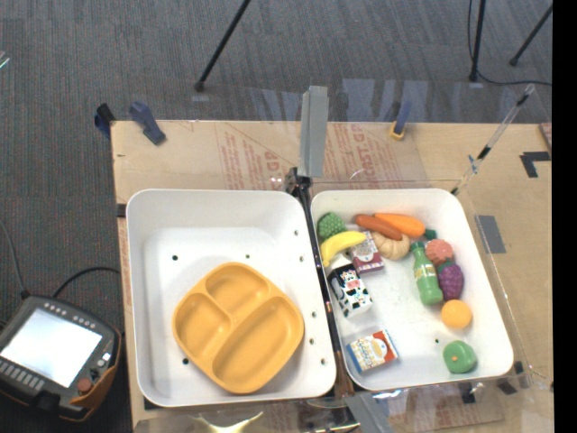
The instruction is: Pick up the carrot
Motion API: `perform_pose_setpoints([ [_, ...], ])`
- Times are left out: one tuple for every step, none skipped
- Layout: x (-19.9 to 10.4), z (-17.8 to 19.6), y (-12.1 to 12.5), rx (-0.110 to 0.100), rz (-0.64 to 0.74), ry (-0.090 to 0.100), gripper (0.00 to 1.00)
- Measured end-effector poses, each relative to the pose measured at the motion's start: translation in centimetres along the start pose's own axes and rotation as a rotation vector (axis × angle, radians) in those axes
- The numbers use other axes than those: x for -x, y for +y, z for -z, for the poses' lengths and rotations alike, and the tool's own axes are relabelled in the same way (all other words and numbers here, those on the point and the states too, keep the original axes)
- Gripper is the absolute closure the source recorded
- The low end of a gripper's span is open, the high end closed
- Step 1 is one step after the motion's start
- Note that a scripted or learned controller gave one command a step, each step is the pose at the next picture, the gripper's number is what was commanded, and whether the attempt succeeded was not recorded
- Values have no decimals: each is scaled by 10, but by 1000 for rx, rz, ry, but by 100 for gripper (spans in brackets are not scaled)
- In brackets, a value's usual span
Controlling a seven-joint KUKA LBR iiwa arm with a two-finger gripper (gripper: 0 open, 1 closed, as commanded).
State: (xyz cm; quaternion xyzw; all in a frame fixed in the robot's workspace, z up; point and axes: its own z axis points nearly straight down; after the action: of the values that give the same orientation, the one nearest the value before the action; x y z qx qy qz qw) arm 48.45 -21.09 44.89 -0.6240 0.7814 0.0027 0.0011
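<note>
White plastic forms the two shallow bins, set side by side on a cardboard-covered bench [225,156]. You see the left bin [158,233] holding a yellow-orange divided plate [239,326], which lies toward its near half. The right bin [482,260] holds the toy foods.

Look for the carrot [399,225] at the far side of the right bin, close to the back wall. It lies on its side, roughly parallel to that wall, with its thick end toward the right. A red-orange sausage-shaped piece [371,225] lies just beside it on the left and appears to touch it. A tan rounded piece [395,247], possibly a bread roll, sits just in front of both.

Left of these, note the green broccoli [331,225] in the far left corner, with a banana [343,244] just in front of it. A small red carton [368,258] and a cow-patterned milk carton [351,291] follow toward you. A blue and white box [372,351] lies near the front wall.

On the right side, a green bottle [427,276] lies beside a pink berry [439,251] and purple grapes [451,280]. An orange [456,314] and a green fruit [459,356] sit nearer the front.

You cannot tell the gripper's state, nor whether it has hold of anything.
</note>
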Motion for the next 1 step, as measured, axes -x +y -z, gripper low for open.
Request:
perform_pose_setpoints([
  [-1,-79,6,6,223,-2,100],
])
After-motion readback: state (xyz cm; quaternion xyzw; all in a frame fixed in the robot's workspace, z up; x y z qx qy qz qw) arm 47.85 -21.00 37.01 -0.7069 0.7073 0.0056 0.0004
